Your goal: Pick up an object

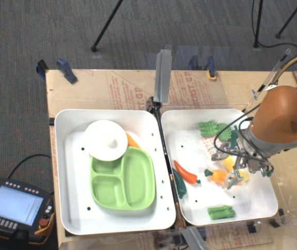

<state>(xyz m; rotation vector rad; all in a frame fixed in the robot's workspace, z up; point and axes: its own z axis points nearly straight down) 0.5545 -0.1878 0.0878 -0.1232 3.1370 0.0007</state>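
Two bins: side by side on the desk (106,90).
Right bin (262,202), nearest: green piece (221,211).
Middle: orange pepper (186,173), dark green piece (180,185), small orange item (217,176).
Claw (235,180): low over yellow item (230,163); grip cannot be told.
Far: green leafy piece (209,127).
Left bin (70,212): green divided tray (123,184), white bowl (106,140).

small orange plastic toy with a dark green tip (217,176) | lying flat on right bin floor | just left of the claw (234,180), touching or nearly touching its fingers | not lifted
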